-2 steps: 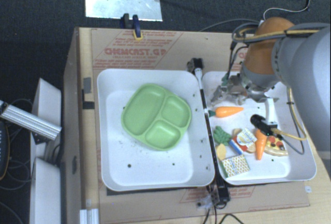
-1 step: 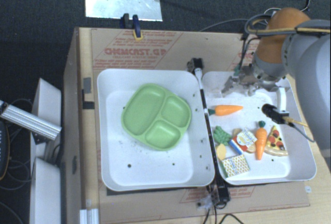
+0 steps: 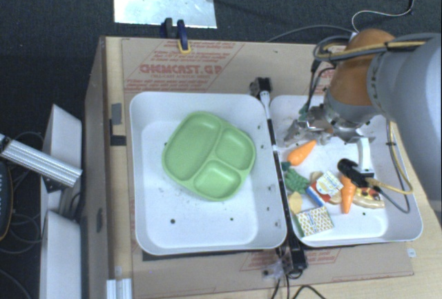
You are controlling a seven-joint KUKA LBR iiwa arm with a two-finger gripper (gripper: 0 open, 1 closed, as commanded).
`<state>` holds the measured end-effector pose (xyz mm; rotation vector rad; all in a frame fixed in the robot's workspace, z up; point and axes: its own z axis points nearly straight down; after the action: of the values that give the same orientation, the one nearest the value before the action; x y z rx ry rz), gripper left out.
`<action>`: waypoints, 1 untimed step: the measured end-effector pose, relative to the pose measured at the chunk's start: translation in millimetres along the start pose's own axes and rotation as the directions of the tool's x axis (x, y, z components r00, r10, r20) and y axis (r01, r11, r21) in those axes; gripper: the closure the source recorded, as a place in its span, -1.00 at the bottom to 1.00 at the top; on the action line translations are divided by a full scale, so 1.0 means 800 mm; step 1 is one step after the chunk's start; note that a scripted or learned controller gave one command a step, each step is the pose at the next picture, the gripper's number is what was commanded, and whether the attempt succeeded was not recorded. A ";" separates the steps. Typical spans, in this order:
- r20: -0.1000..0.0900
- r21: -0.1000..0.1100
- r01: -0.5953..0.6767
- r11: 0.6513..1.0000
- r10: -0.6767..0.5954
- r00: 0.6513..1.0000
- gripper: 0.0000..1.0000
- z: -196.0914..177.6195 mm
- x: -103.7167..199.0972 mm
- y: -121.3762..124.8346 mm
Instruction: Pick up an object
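1. My tool (image 3: 309, 126) hangs low in the upper-left part of the right bin (image 3: 407, 225). I cannot tell how it is set, and I see nothing caught in it.
2. Just at its 6 o'clock lies a small orange carrot (image 3: 302, 152), tilted with its thick end toward the tool. I judge it the likeliest thing to pick, since it lies apart from the other pieces.
3. Further toward 5 o'clock the rest of the toy food sits crowded: a green leafy piece (image 3: 297, 181), a red and white packet (image 3: 327, 186), a second carrot (image 3: 347, 194) and a checkered card (image 3: 315, 220). Packed so close, they would be harder to take singly.
4. The grey arm (image 3: 407, 87) with its orange band (image 3: 353, 80) comes in from 3 o'clock and leans over the bin's back edge, which accounts for the slanted approach.
5. At 9 o'clock, across the divider, the left bin (image 3: 155, 222) holds a green divided plate (image 3: 209, 155), well apart from my tool.
6. Both bins rest on the bench (image 3: 179, 66).
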<state>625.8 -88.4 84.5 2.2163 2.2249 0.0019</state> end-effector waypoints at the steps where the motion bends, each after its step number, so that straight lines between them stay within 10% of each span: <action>1: 0.000 0.001 -0.002 1.000 0.002 1.000 -1.00 0.000 0.001 -0.021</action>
<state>609.3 -88.0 84.4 2.2195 2.2226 0.0006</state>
